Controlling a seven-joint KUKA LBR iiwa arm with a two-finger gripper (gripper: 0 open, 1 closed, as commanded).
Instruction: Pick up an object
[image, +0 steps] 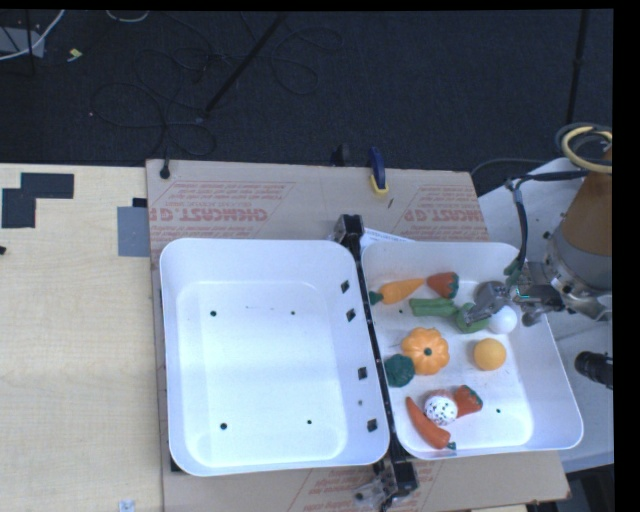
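Camera view is looking down at a slant on a counter (70, 330) that is carrying two shallow white bins side by side on a cardboard sheet (270, 205). The left bin (260, 355) is lying beside the right bin (545, 400), which is holding all the small toy foods. The arm (590, 230), grey with an orange band, is reaching in from the right, and its pincer (497, 303) is sitting low over the upper right part of the right bin, just beside a small white ball (503, 320) and touching or overlapping a green vegetable piece (445, 309). Whether the pincer is spread or pressed together cannot be told from this angle, and nothing is visibly sitting between its tips. An orange carrot (400, 291) and a red-and-green piece (443, 284) are lying near the bin's upper edge. A small orange pumpkin (426, 350) is resting in the middle, with a dark green item (399, 370) touching its lower left side. An orange ball (489, 354) is lying just right of the pumpkin. Near the lower edge, a white speckled ball (440, 408) is sitting between a red pepper (427, 424) and a red strawberry-like piece (467, 400).
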